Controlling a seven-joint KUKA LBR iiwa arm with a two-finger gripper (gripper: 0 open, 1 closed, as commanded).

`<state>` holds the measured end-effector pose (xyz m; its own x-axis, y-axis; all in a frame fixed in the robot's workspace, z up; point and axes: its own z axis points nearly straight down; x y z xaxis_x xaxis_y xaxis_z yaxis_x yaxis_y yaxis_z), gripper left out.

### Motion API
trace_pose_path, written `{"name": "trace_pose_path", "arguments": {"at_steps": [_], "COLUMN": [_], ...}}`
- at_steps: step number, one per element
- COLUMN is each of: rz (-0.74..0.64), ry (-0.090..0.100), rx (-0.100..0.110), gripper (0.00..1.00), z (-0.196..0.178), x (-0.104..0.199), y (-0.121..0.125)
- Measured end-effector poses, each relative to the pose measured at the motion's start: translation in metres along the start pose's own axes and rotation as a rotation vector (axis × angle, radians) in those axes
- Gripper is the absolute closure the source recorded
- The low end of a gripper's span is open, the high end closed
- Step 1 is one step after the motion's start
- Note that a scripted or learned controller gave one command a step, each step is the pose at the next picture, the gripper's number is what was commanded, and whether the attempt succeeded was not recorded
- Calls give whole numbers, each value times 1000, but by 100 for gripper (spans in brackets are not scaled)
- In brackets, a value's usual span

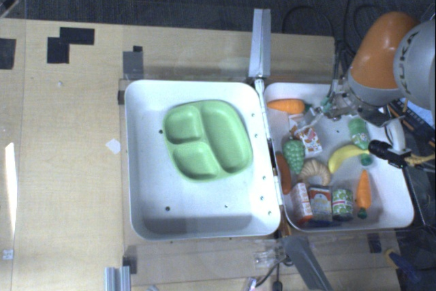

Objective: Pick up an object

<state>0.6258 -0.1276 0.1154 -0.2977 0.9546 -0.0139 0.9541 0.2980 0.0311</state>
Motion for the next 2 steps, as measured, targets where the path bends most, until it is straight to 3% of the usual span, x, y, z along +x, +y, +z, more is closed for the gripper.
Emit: {"name": "trace_pose_path", "arguments": {"at_steps": [1,2], "rz": [48,38], "ry": [-10,8], "rx": [-13,19], "gripper": [0,0], "z": [5,28], "x": [23,9], "y": [13,5]}}
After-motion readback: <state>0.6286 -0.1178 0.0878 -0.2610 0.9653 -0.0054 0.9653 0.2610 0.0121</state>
